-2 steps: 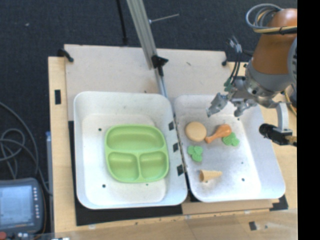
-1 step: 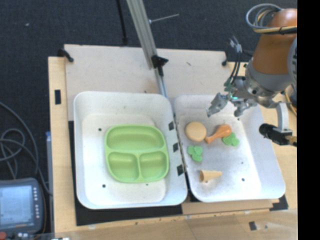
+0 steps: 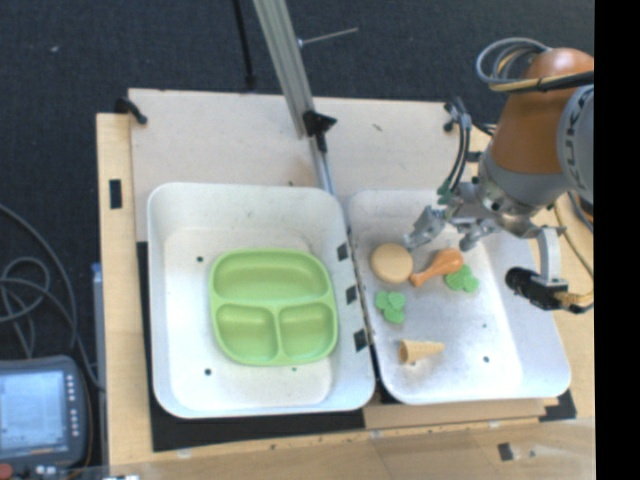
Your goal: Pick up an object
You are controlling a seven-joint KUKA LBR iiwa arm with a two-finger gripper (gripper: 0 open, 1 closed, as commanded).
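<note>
Grey gripper [image 3: 447, 230] open, empty, above orange carrot [image 3: 438, 267]; arm cut off rt.

Green tray [image 3: 272, 305]: smooth matt plastic. White bins [image 3: 180, 218]: matt, scuffed plastic. Bench [image 3: 220, 128]: pale wood. Pole [image 3: 283, 53]: ribbed metal.

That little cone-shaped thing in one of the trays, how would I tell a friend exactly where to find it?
Start at the right-hand white bin, the one without the green divided plate. Look toward its near edge, below the round tan bun and the green leafy piece. The ice cream cone lies there on its side, alone, the only pale tan tapered piece.
</note>
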